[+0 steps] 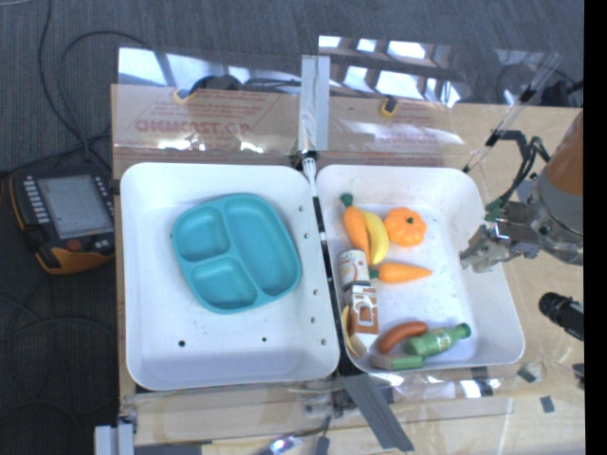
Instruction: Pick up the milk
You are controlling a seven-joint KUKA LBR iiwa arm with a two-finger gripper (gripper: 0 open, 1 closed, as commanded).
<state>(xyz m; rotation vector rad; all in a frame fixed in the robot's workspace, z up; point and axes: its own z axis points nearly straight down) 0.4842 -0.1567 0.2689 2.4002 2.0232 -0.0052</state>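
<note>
I see two shallow white bins; the right bin (493,254) holds the small brown-and-white milk carton (361,303), lying by its left wall beside a red sausage (402,335). My grey gripper (493,245) hovers at the right rim; jaw opening I cannot tell. I'd approach from above, straddling the carton's narrow sides.

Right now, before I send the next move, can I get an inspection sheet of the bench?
Surface: two shallow white bins, left bin, right bin.
Job's things: brown-and-white milk carton lying against right bin's left wall.
Clutter: teal divided plate in left bin; two carrots, banana, small orange pumpkin, sausage, green bottle around the carton.
Grippers: grey gripper over right bin's right rim, holding nothing.
Cables: black cables on floor at left.
Surroundings: handheld control pendant on carpet.
</note>
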